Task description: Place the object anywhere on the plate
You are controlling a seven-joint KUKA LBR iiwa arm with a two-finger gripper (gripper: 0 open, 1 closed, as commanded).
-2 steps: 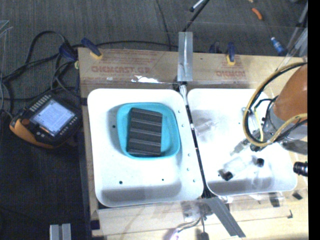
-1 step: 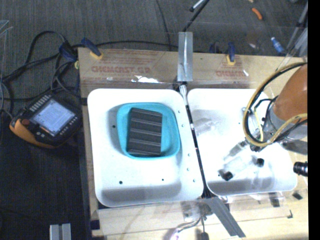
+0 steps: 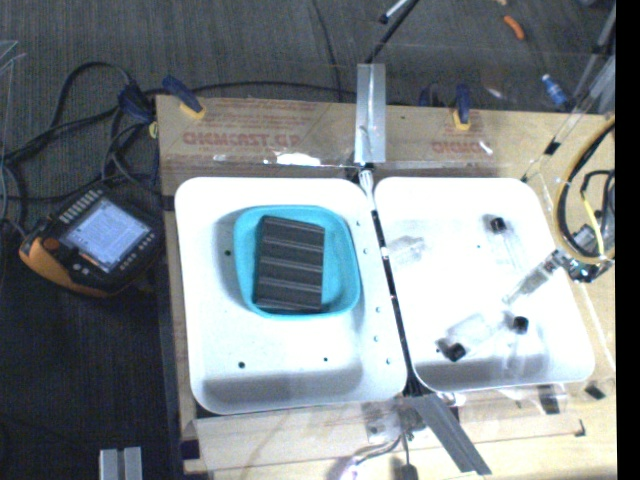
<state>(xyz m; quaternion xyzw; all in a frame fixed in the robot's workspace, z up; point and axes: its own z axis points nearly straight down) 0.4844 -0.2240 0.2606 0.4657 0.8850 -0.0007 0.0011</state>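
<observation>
Dark grey ribbed rectangular block [image 3: 290,263] lies flat on the light blue, rounded-square plastic plate [image 3: 345,268], left of frame centre. Plate sits in the left shallow white bin [image 3: 210,358], toward its upper half. Block is wholly inside the plate rim, with blue showing on all four sides.

Long axis of the block: runs roughly top to bottom of the frame, top end leaning slightly right. Ribs cross it left to right.

Key relation: the arm's side is frame right, so the block lies far left of that entry, past the right shallow white bin [image 3: 560,368] and the seam where the two bins meet. Any reach to it crosses the whole right bin.

Gripper: opening cannot be told from this view, nor whether it has hold of anything. Nothing is touching the block.

Right bin holds a few small dark pieces [image 3: 497,224] and faint translucent shapes; too indistinct to identify. Black-and-orange handheld pendant with a lit screen [image 3: 95,240] rests on the dark floor at frame left, well apart from the bins.

Judgement: block already rests on the plate, so placement looks complete. No further contact seems needed.
</observation>
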